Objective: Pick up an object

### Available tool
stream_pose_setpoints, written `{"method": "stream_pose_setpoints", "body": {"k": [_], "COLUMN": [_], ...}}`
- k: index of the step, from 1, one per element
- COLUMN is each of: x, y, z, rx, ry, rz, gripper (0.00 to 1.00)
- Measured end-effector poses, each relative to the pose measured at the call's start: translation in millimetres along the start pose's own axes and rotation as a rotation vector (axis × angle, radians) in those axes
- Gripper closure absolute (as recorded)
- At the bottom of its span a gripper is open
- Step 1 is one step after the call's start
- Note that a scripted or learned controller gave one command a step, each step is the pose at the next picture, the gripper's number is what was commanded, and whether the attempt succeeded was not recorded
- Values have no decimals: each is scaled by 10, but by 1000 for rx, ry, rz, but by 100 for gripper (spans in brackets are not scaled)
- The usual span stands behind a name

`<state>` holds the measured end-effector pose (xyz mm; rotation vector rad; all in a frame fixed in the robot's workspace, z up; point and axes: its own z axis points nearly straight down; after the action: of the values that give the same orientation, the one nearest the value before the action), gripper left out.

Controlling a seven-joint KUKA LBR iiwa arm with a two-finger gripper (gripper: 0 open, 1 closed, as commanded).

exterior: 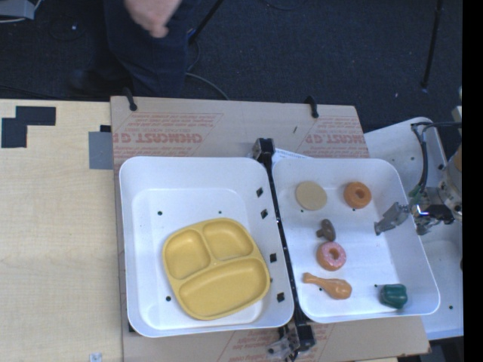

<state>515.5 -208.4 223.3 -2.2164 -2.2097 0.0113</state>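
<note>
In the right white bin [411, 202] lie a pink-iced doughnut [331, 256], a small brown lump [326, 229] just beyond it, a tan drumstick [329, 285] nearer, a beige round biscuit [311, 196] and an orange doughnut [358, 195] farther back, and a green pepper-like toy [393, 296] in the near right corner. The metal two-finger gripper [394, 219] hangs over the bin's right side, apart from all of them, grasping nothing; whether it is released or clenched I cannot tell. The left white bin [143, 202] holds a yellow three-compartment plastic plate [216, 267].

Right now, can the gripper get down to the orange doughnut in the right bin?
Probably yes. The gripper sits at the right bin's right side, and the orange doughnut lies apart from other items, uncovered.
</note>
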Motion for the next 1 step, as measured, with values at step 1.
{"method": "stream_pose_setpoints", "body": {"k": [1], "x": [1], "y": [26], "z": [-63], "rx": [-12], "ry": [-3], "rz": [-3], "gripper": [0]}}
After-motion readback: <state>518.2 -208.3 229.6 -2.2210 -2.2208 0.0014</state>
